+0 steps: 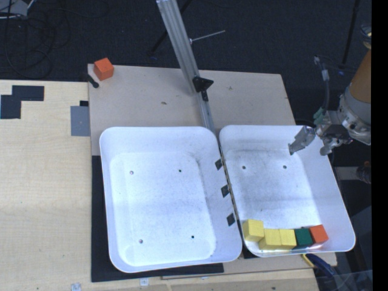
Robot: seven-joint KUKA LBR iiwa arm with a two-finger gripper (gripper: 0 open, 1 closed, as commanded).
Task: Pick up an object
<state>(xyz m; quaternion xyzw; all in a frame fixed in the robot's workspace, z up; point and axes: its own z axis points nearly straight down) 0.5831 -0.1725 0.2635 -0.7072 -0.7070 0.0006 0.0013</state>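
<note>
While the arm reaches in from the right, I find the gripper (pixel 314 140) above the upper right corner of the right bin (pixel 274 180), its two fingers spread apart with nothing between them. The blocks lie well apart from it, in a row along that bin's lower edge: two yellow blocks (pixel 273 237), a green block (pixel 303 237) and an orange block (pixel 318 233). A further orange cube (pixel 103 68) rests on the bench beyond the left bin (pixel 159 199).

The tool (pixel 314 139) hangs with fingers spread over the right bin's (pixel 273 168) far right edge, holding nothing. Yellow, green and orange blocks (pixel 285 236) line that bin's near wall. The left bin (pixel 157 193) sits beside it.
</note>
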